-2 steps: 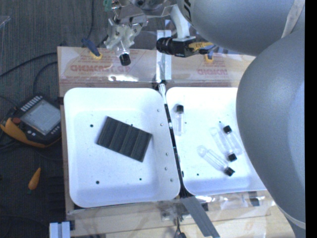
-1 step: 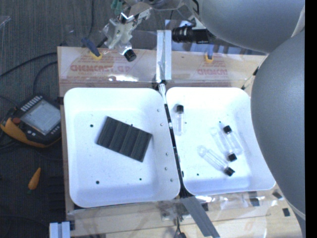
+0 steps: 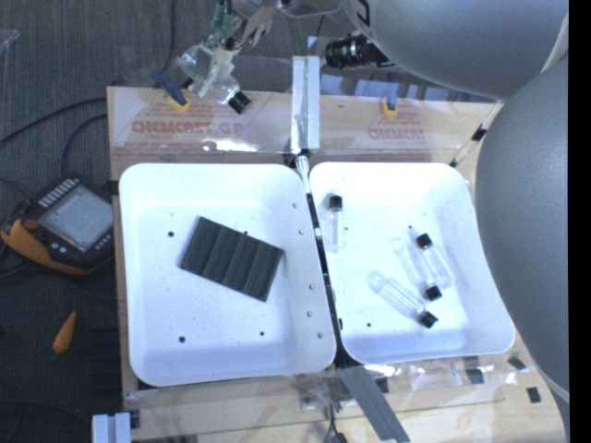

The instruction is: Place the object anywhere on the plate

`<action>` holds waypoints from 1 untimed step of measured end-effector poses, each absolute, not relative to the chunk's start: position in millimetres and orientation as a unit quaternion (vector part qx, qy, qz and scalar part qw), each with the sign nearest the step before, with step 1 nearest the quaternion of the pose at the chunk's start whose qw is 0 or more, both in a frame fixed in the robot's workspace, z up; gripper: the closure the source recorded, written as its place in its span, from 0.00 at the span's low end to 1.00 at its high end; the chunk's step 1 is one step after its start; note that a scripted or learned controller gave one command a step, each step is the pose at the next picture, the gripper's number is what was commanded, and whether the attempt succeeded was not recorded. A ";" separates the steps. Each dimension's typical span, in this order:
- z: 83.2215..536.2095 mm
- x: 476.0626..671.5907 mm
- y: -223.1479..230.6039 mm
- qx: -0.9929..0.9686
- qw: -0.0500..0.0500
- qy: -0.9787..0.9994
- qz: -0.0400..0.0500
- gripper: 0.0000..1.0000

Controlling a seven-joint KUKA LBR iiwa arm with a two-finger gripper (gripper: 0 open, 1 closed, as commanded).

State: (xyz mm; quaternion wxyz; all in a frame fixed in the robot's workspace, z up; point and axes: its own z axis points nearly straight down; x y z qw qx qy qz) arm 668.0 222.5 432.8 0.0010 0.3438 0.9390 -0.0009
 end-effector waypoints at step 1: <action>433.4 655.3 230.3 0.145 0.000 0.989 0.000 1.00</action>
